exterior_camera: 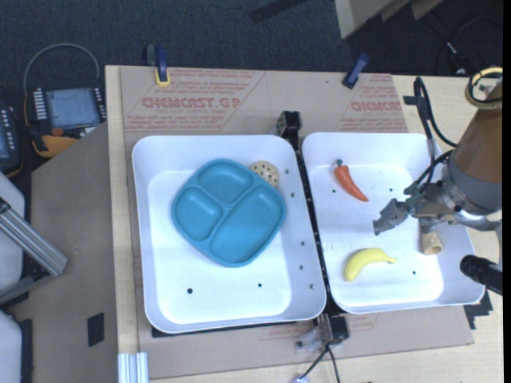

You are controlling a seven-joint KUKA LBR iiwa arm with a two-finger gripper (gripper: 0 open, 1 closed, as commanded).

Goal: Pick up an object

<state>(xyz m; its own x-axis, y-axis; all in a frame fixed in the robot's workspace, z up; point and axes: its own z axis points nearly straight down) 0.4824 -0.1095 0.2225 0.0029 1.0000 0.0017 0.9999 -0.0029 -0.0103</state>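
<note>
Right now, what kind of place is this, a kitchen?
Probably a robot lab, not a kitchen: two white bins sit clamped on a workbench, the carrot and banana look like toys, and a control pendant lies nearby.

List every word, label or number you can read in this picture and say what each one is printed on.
"CHEMCAST G P" in red, on the brown board behind the left bin; smaller lines above and below it are too blurred to read.
"CHEMCAST", same red print, partly cut off, on the board behind the right bin.
The screen of the handheld pendant at the left is too small to read.
</note>
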